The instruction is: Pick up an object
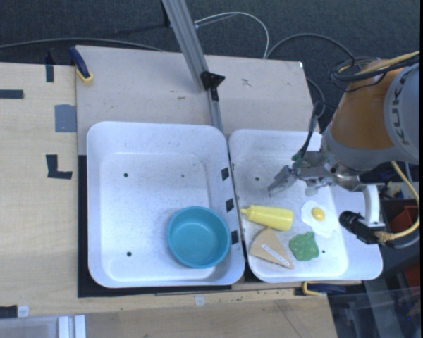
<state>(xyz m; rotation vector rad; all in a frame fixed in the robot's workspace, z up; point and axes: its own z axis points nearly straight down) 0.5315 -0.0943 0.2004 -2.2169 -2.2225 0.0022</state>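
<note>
A blue bowl is sitting in the left bin, near its front right corner. In the right bin, a yellow bottle is lying on its side, with a wedge of toast just in front of it, a green lump beside the toast, and a fried egg behind the lump. The gripper is hovering above the bottle and egg, fingers spread, pinching nothing. The arm is reaching in from the right.

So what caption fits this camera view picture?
Robot gripper hovers over the right bin above toy food; blue bowl sits in the left bin.
</note>
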